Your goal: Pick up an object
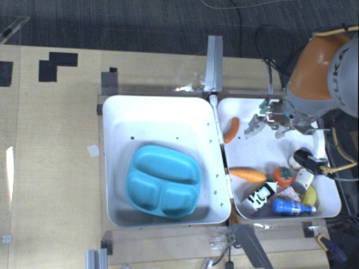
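Spread open over the right bin's (pixel 331 206) far part, gripping nothing: gripper (pixel 259 122). Just left of it, a sausage (pixel 231 129), long axis near-to-far, tilted slightly. Nearer, a carrot (pixel 247 175) lying left-right, tip pointing left. Black-and-white carton (pixel 260 195); lettering unreadable.

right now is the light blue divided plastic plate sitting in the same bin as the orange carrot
No, the light blue divided plastic plate lies in the left white bin, while the orange carrot lies in the right white bin.
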Robot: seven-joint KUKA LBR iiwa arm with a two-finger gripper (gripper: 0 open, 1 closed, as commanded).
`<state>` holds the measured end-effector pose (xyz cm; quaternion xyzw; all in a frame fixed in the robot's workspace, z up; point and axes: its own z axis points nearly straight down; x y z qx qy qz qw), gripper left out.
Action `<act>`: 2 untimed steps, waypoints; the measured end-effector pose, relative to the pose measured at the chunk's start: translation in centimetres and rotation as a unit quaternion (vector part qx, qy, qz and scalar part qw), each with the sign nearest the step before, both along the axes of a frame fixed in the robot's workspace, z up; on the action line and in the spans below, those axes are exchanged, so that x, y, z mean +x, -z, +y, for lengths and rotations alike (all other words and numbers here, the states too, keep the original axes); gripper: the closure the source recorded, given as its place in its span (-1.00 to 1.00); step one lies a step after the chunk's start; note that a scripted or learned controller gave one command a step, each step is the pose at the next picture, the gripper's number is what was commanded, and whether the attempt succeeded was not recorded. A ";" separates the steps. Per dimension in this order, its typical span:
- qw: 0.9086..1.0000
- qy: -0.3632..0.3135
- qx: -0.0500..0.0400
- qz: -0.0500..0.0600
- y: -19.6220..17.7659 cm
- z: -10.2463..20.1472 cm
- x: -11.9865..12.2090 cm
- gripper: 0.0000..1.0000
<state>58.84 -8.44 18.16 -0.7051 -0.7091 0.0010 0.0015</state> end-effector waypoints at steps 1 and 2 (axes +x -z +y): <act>0.990 0.138 -0.001 -0.001 -3.4 -1.8 -0.7 -1.00; 0.988 0.157 0.000 -0.001 7.3 -3.2 -7.7 -1.00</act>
